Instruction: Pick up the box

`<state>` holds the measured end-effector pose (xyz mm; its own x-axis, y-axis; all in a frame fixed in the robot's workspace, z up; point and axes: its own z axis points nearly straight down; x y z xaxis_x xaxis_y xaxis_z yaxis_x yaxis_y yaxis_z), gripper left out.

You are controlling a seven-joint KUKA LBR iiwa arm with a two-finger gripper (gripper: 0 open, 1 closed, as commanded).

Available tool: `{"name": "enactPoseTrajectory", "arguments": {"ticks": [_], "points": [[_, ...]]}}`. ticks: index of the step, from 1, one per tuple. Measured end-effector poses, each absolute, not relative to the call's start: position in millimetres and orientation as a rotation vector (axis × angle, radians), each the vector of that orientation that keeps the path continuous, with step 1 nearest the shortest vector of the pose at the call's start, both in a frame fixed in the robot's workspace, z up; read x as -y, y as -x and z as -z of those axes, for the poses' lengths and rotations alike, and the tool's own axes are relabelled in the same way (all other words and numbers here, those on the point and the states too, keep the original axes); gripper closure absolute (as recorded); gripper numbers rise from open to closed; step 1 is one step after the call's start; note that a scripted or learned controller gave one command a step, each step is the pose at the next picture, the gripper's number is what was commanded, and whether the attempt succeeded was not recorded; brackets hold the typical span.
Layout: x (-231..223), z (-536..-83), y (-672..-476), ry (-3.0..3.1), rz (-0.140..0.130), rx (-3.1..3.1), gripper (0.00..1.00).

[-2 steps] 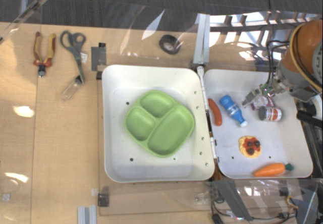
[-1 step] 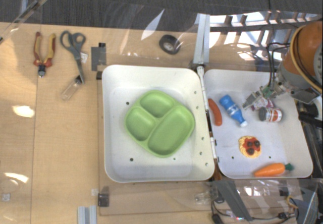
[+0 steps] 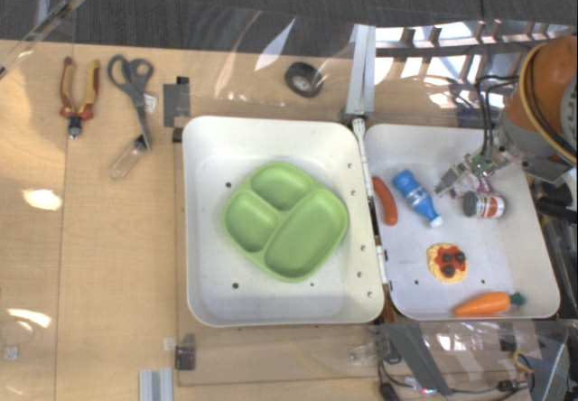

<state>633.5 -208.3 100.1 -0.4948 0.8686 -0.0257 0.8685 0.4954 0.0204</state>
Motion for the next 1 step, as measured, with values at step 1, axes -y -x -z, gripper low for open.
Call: {"name": "enactPoseTrajectory", "arguments": {"ticks": [1], "points": [[208.4,-100.0,-633.8,-1.540,-0.008,-2.700,0.00]]}}
